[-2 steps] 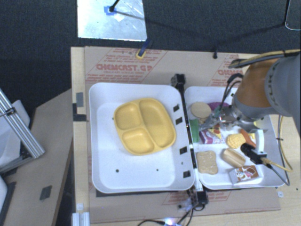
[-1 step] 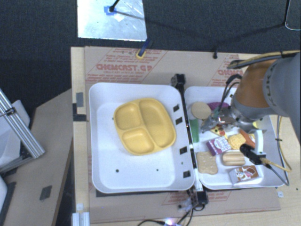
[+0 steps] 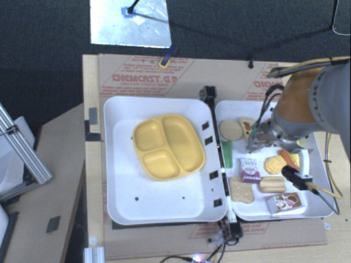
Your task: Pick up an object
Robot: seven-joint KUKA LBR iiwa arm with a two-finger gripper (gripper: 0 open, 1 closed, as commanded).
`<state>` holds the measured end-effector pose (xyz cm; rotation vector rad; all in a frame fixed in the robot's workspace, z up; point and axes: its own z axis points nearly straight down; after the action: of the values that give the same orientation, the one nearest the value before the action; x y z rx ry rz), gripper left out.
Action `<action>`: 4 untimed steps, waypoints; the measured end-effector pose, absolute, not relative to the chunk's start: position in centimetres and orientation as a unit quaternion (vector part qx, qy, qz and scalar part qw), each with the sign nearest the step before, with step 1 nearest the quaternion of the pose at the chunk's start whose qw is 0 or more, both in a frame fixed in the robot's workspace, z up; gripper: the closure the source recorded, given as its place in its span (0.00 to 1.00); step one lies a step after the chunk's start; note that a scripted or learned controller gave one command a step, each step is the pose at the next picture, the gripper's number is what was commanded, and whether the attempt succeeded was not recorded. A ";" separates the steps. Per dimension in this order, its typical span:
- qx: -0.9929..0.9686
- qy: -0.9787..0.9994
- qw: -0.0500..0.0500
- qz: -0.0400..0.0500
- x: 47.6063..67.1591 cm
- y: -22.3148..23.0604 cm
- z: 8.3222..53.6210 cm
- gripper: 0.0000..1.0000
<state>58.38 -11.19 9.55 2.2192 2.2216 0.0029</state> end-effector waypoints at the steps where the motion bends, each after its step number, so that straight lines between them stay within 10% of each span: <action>1: 0.706 0.708 0.002 0.002 58.6 -11.3 13.9 1.00; 4: 0.704 0.710 -0.001 0.001 56.9 -5.7 23.1 1.00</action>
<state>56.88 -5.70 23.06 2.2118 2.2325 0.0034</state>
